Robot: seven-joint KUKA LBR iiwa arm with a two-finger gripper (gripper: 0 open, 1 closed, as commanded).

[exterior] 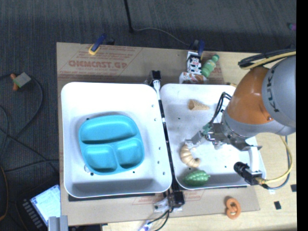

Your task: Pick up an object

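My gripper (199, 134) hangs low in the right bin (211, 177), open, with nothing between its fingers. One fingertip (191, 140) sits just above a tan croissant-shaped toy (188, 156) that lies on the bin floor. A green bumpy toy (197, 177) rests near the bin's front wall, below the croissant. A small tan cone (198, 105) lies toward the back of the same bin, apart from the gripper.
The left bin (72, 177) holds a blue divided tray (111, 144). Small toys (199, 67) stand on the bench behind the right bin, and an orange ring (233, 207) lies in front of it. The arm's orange band (250, 102) covers the bin's right side.
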